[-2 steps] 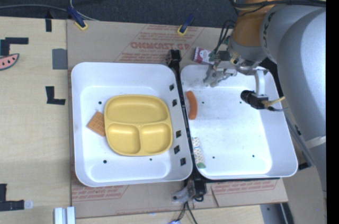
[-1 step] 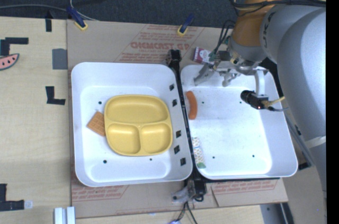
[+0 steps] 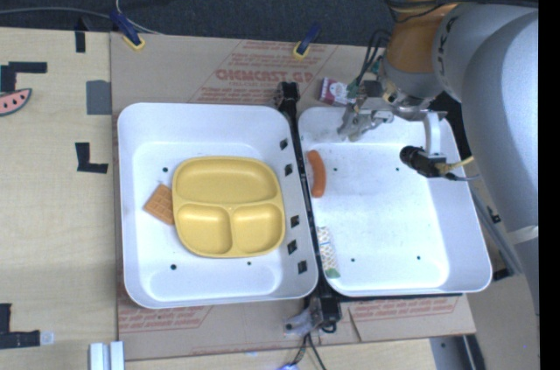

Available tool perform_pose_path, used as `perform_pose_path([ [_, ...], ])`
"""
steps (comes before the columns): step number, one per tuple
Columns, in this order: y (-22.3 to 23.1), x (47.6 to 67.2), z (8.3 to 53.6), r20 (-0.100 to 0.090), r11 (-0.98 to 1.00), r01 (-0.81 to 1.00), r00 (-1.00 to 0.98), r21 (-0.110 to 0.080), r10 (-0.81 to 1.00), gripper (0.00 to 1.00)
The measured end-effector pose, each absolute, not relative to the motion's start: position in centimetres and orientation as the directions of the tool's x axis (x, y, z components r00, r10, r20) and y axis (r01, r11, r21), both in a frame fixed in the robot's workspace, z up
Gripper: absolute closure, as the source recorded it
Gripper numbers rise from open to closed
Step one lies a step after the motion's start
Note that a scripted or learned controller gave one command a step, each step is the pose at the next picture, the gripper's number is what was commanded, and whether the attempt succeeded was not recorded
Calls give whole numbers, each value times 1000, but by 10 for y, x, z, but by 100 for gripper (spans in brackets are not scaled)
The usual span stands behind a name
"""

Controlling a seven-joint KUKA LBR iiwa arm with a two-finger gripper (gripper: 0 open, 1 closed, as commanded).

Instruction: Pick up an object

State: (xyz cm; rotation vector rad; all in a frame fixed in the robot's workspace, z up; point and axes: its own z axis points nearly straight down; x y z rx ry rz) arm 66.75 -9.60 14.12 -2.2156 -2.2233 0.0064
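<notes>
In the left bin (image 3: 140,185) lies a yellow divided tray (image 3: 229,206), with a tan cracker-like piece (image 3: 159,204) tucked under its left edge. An orange sausage-shaped object (image 3: 317,173) rests against the left wall of the right bin (image 3: 455,263). A small patterned packet (image 3: 326,253) leans on that same wall lower down. My gripper (image 3: 360,122) hangs over the right bin's far rim, up and to the right of the orange object, with nothing seen between its fingers.
A small box (image 3: 332,90) sits on the cardboard just behind the right bin, close to the gripper. The big grey arm (image 3: 499,71) covers the right side. Black clips line the divider between the bins. Cables lie at the back.
</notes>
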Motion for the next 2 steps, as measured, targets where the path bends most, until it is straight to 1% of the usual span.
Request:
perform_pose_path([
  [1, -96, 667, 141, -1, 3, 1000, -3, -5, 1000, 0],
  [2, -96, 667, 150, 0, 4, 1000, -4, -6, 1000, 100],
])
